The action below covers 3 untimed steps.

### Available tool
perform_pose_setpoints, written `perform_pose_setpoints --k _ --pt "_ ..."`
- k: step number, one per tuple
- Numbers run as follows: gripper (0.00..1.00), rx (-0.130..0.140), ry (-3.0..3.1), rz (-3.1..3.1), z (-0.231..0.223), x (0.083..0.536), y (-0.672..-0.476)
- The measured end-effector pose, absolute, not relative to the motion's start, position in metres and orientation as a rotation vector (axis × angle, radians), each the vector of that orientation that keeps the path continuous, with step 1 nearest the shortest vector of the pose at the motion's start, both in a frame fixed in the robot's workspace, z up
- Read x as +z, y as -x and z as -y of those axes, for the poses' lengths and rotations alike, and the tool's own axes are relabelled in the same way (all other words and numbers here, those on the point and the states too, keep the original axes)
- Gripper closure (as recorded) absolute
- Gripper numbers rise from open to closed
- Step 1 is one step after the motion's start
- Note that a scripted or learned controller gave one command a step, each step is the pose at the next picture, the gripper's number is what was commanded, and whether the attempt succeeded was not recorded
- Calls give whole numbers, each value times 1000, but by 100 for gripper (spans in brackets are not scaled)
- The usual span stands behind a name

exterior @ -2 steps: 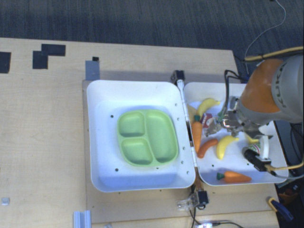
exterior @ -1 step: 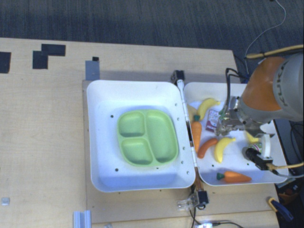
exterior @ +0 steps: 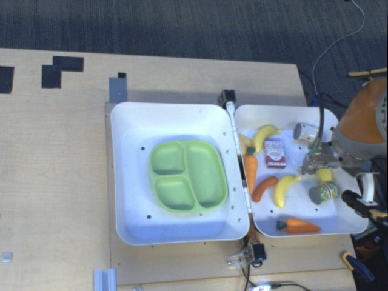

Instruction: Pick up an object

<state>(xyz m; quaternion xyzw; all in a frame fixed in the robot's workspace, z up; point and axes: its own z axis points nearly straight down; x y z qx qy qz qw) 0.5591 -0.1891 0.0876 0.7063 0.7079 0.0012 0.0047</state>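
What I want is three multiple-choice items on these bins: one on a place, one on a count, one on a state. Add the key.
1. The green plate lies in
A. the left bin
B. the other bin
C. neither bin

2. Bananas in the right bin:
A. one
B. two
C. four

3. The carrot by the right bin's lower wall in the view is
A. lying on its side
B. standing on end
C. broken in two

Key: 1 A, the plate sits in the middle of the left bin. 2 B, one banana lies near the bin's far wall, and a second lies mid-bin. 3 A, the carrot lies whole and flat on the bin floor.
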Motion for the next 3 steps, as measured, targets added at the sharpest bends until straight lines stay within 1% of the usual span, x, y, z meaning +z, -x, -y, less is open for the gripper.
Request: perform_pose_setpoints --k 1,2,3 --pt "0 26 -2215 -2246 175 88 -562" --pt "100 19 -2202 -2233 181 99 -563" --pt "0 26 -2202 -2244 176 99 -564"
